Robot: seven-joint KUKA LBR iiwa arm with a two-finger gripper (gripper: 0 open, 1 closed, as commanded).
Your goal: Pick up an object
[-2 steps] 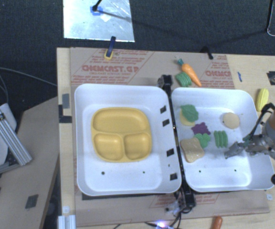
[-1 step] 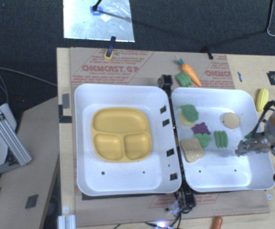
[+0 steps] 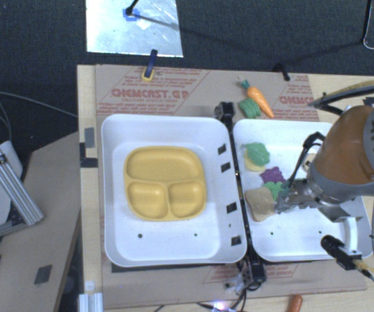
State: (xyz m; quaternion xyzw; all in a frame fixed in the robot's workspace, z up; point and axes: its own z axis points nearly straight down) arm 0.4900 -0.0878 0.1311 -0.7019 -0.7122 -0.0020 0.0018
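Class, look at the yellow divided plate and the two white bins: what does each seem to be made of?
The yellow plate looks like moulded plastic with a matte finish: even colour, soft rounded compartment ridges. The left bin and the right bin look like thin formed plastic, smooth and slightly glossy, with rounded corners and rims; this is judged from looks alone.

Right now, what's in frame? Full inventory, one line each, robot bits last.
White shallow plastic bins: two, side by side on the bench.
Yellow three-compartment plastic tray: one, in the left bin.
Green toy vegetable: one, right bin, upper left.
Purple toy grape bunch: one, right bin, below the green toy.
Tan flat toy piece: one, right bin, by the centre divider.
Orange toy carrot: one, on the cardboard above the right bin.
Silver foil sheet: one, on the dark floor, top.
Grey arm with orange band: one, over the right bin.
End effector: one, low beside the tan piece.
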